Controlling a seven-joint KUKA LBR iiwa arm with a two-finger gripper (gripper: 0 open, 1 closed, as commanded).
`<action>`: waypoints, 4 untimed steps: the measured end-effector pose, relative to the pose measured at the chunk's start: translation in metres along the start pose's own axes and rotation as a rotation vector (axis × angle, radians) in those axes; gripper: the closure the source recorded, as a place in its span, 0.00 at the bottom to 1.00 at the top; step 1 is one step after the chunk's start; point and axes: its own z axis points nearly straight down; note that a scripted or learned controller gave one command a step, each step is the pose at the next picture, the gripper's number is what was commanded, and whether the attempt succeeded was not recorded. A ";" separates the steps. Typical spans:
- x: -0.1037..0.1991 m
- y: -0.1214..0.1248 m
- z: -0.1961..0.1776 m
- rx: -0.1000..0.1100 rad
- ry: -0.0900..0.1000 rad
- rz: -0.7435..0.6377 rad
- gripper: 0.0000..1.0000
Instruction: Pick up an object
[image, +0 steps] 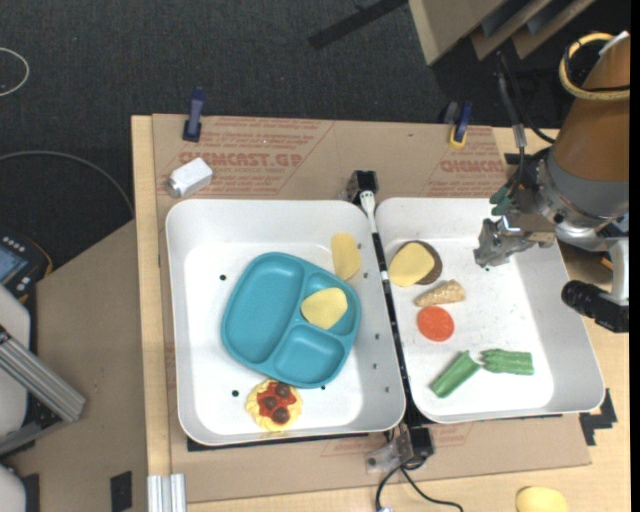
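Lying diagonal, green cucumber (456, 373) points toward right bin's (560, 330) near-left corner.

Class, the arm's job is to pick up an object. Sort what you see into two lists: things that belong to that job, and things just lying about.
Belonging to the job:
two-finger gripper
round orange-red slice
green pepper-shaped piece
tan bread-like piece

Just lying about:
blue divided plastic plate
small white block on the cardboard
blue clamp
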 end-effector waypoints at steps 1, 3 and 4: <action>0.064 -0.057 -0.058 -0.010 0.000 -0.003 1.00; 0.186 -0.066 -0.117 -0.012 0.000 -0.003 1.00; 0.232 -0.034 -0.123 -0.010 -0.002 0.000 1.00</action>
